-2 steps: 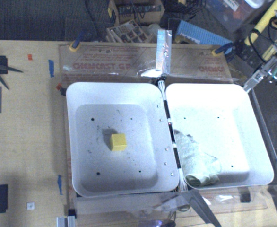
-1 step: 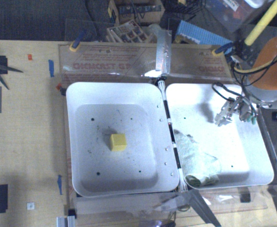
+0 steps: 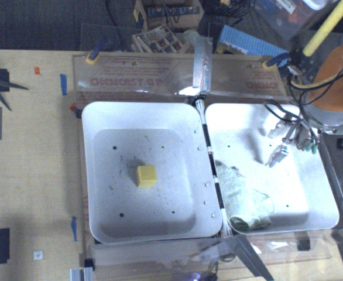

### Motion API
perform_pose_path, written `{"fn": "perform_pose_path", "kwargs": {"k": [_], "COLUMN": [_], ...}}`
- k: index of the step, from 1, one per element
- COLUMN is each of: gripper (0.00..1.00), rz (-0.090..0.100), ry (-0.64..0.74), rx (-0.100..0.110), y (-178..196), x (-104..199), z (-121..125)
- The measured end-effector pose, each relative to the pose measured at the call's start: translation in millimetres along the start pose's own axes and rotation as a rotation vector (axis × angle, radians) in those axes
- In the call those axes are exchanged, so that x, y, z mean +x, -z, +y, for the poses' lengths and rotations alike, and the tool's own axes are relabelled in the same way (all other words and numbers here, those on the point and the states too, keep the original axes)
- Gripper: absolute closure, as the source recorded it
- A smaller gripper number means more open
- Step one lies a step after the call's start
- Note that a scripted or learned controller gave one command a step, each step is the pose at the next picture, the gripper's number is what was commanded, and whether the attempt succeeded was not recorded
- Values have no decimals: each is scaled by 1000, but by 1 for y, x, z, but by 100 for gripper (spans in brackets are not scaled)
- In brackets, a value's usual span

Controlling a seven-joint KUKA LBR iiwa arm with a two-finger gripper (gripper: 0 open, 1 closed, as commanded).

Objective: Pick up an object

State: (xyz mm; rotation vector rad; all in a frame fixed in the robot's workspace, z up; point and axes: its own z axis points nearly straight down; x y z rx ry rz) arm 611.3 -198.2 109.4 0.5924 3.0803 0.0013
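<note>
Rolled cloth (image 3: 247, 206) lies soft, right of yellow block (image 3: 147, 175); block looks light, rigid, graspable across flat sides. Pincer (image 3: 277, 145) spread, empty.

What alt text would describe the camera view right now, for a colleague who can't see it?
The robot's hand hangs over the right bin, holding nothing visible. A rolled pale cloth lies at that bin's near left side, and a small yellow block sits alone near the middle of the left bin.
</note>
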Motion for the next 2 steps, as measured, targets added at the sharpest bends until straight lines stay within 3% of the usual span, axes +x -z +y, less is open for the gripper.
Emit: {"fn": "perform_pose_path", "kwargs": {"k": [1, 2], "gripper": [0, 0], "rz": [-5, -5], "ry": [45, -66], "rx": [0, 0], "y": [-21, -20], "x": [58, 96], "z": [-6, -15]}}
